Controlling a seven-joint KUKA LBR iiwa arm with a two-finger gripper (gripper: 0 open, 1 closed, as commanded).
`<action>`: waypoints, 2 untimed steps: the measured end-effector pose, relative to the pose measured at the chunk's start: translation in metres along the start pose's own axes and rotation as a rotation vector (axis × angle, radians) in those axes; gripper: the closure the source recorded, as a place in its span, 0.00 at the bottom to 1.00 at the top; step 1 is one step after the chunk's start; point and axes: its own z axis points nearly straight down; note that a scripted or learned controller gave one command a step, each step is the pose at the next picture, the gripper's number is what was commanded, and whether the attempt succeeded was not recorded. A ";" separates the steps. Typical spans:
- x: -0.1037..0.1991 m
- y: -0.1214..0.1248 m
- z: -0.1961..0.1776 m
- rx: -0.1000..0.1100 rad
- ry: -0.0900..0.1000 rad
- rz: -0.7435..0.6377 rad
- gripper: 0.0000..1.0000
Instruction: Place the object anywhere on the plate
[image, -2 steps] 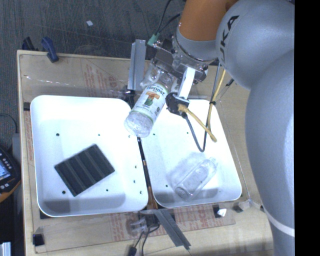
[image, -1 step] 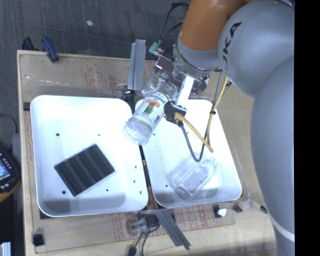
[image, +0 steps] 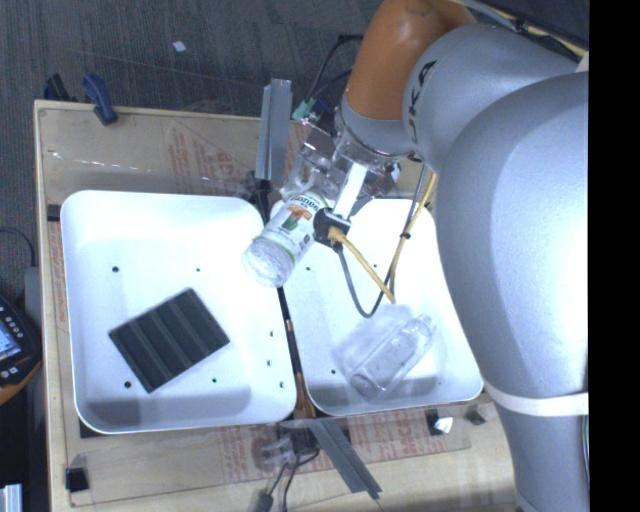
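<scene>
Clear plastic is catching the light where a small labelled bottle (image: 282, 238) is hanging tilted above the gap between the two white bins, its base pointing down towards the left bin (image: 90, 215) and its neck angled up to the right. The hand (image: 322, 200) is sitting at that neck end, and the bottle appears to be gripped between its fingers, though the fingertips themselves are partly hidden among the wrist hardware. The grey arm (image: 510, 150) with its orange band (image: 395, 45) is reaching in from the right and covering much of the right bin (image: 320, 330). Yellow and black cables (image: 370, 280) are looping down from the wrist over that bin. A dark ribbed plate (image: 168, 338) is lying flat in the left bin, towards its lower left part, well apart from the bottle. A second clear bottle (image: 388, 350) is lying on its side in the lower part of the right bin. Both bins are resting side by side on the wooden desk (image: 130, 140), and a blue clamp (image: 100, 97) is sitting at its upper left corner
</scene>
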 end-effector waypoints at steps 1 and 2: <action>0.020 -0.010 0.009 0.002 0.000 0.056 1.00; 0.034 -0.009 0.012 -0.003 0.002 0.100 1.00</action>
